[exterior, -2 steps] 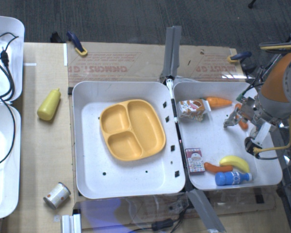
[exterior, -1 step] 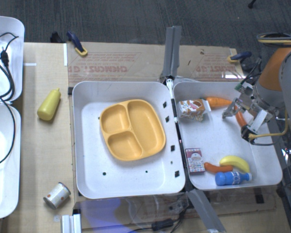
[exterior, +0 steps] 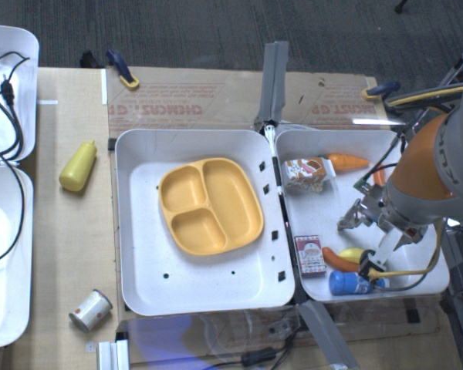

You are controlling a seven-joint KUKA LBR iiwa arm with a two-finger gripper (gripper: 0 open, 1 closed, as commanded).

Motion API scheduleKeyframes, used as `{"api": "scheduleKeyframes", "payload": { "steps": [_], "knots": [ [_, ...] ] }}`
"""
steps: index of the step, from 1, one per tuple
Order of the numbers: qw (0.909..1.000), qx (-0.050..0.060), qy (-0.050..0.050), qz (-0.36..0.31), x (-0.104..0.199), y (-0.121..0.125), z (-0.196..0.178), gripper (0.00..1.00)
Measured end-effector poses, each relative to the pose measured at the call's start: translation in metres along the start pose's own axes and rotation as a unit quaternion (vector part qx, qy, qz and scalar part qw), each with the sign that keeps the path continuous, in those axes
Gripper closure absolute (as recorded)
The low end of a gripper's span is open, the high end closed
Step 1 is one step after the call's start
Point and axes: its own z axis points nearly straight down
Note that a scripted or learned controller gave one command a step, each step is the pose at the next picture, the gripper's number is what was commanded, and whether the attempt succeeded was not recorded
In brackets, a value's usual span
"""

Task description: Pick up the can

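Observation:
A small silver can (exterior: 90,309) with a red mark lies on its side on the bare bench, in front of the left bin's near left corner and outside both bins. My gripper (exterior: 361,220) hangs over the middle of the right bin (exterior: 318,287), far to the right of that can. It is close above the bin floor, between a red-and-white packet (exterior: 305,173) at the back and a red box (exterior: 309,254) at the front. I see nothing held in it.
A yellow three-part plate (exterior: 211,205) lies in the left bin (exterior: 139,284). The right bin also holds a carrot (exterior: 347,161), a yellow and orange piece (exterior: 346,257) and a blue bottle (exterior: 347,284). A yellow mustard bottle (exterior: 78,166) lies on the bench at left.

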Motion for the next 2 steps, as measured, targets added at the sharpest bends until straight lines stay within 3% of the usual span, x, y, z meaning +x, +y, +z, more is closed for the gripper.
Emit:
{"api": "scheduleKeyframes", "payload": {
  "steps": [1,2],
  "knots": [
    [1.0000,0.002,-0.002,0.002,-0.002,0.000,-0.005,1.00],
    [0.9993,-0.002,-0.001,0.036,0.125,0.016,-0.101,1.00]
  ]
}}
